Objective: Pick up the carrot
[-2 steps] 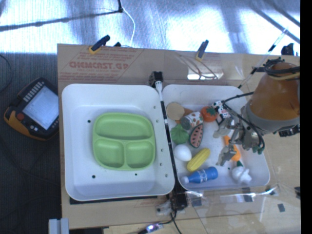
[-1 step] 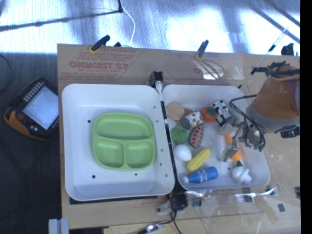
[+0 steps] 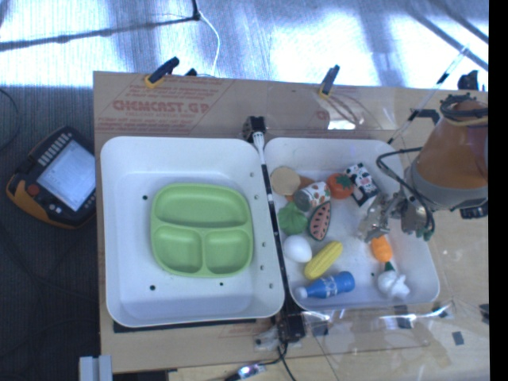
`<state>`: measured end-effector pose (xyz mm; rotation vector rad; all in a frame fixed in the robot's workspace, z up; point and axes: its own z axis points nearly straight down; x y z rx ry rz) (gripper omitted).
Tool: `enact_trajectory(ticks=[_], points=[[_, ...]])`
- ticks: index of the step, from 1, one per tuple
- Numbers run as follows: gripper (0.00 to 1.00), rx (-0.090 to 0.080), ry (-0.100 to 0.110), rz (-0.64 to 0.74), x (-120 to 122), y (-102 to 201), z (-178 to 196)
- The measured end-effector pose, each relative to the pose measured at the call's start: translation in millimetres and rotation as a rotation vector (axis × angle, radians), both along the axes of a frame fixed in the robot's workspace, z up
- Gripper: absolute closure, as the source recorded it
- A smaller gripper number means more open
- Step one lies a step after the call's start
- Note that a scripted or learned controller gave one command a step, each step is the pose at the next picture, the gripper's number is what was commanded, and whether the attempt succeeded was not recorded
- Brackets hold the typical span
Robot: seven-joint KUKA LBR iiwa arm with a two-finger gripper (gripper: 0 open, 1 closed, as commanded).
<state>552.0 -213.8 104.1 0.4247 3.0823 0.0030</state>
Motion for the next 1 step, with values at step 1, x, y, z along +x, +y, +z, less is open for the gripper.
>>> enact_trajectory(ticks=[1], points=[[1.00, -0.010, -0.004, 0.188, -33.7, -5.0, -9.4]])
